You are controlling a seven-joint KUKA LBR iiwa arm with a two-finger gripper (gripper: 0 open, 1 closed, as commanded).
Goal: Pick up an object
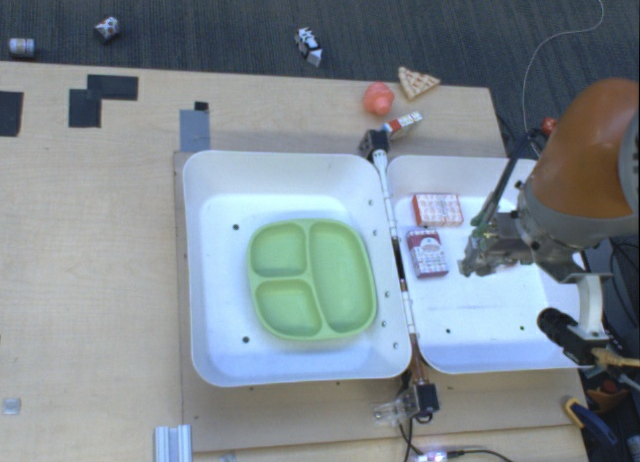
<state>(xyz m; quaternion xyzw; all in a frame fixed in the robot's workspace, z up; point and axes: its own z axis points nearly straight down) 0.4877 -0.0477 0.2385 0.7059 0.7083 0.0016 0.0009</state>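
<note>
Bench: 2 white bins (200, 250), 1 green tray (312, 280), 2 red boxes (430, 252).

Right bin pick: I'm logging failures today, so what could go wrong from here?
The gripper hovers beside the dark red box, not over it, so closing may catch nothing. The red-and-white box lies close behind and could get nudged. The dark red box sits near the right bin's left wall, leaving little finger room.

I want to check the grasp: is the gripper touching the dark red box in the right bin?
Apart. The camera view shows bare white bin floor between the gripper and the dark red box.
</note>
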